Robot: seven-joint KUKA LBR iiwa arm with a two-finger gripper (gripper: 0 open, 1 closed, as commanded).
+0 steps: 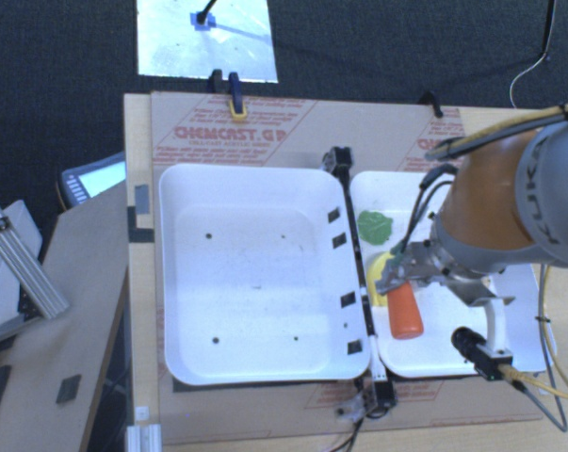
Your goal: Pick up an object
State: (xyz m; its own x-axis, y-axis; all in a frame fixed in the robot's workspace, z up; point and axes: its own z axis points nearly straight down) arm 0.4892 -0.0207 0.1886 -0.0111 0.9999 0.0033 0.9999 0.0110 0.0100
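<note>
Arm (pixel 510 196) hangs over the right bin (pixel 434 361). Can't tell its grip. Orange thing (pixel 406 314) lies just at 6 o'clock of the gripper (pixel 397 273), green thing (pixel 375 224) at 12.

Can't really make out the gripper (pixel 389 276), buried under the arm (pixel 495 201) at right of frame, fingers unreadable. Covers much of the right bin (pixel 425 365) too. Yellow thing (pixel 378 269) beside the orange object (pixel 405 311) half hidden, shape unclear. Arm cropped at the right edge.
</note>
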